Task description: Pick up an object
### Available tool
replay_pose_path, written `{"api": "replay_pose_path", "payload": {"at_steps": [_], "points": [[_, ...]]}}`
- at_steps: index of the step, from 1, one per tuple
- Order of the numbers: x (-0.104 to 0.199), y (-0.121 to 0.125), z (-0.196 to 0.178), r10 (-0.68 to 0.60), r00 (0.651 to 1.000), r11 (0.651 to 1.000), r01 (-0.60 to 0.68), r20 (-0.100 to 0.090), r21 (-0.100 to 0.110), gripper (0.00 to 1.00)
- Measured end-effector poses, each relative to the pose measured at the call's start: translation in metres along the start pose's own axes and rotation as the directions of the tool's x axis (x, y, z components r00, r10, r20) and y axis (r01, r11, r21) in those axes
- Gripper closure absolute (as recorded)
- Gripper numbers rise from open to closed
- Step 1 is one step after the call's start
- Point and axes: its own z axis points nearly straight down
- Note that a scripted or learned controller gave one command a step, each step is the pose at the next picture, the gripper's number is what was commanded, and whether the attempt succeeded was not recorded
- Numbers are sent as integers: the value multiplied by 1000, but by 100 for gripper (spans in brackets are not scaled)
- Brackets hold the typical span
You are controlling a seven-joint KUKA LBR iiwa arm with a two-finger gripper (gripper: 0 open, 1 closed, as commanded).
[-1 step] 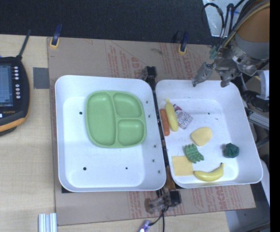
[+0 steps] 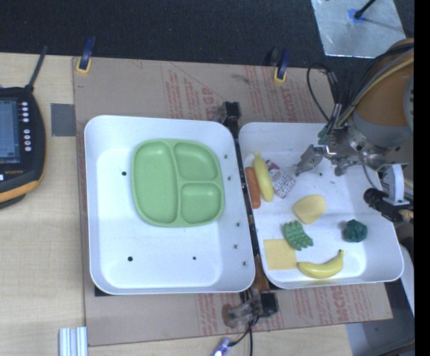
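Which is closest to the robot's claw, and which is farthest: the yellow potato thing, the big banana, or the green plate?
Measured from the gripper in the camera view:
1. Yellow potato-shaped piece, just below it in the right bin.
2. Banana, at the right bin's front edge.
3. Green plate, over in the left bin.

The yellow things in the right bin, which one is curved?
The banana at the bin's near edge. It bends like a crescent; the yellow square beside it is flat, the lump above rounded.

1. Right bin [image 2: 382, 273] held the lot: banana [image 2: 322, 266] curved along the near edge, cheese slice [image 2: 279, 254] flat beside it.
2. Green grapes [image 2: 297, 235], broccoli [image 2: 354, 231], lemon [image 2: 308, 208] lay mid-bin.
3. Corn [image 2: 263, 178] and carrot [image 2: 253, 187] lay side by side along the left wall.
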Motion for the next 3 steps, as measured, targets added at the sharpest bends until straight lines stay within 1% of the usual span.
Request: {"api": "replay_pose_path", "payload": {"at_steps": [1,2,3], "points": [[-1,-44,57,-1,1000,1000,1,-1,-2,0],[-3,-44,46,-3,1000,1000,3,2,-2,100],[-3,-44,46,-4,1000,1000,4,2,-2,0]]}}
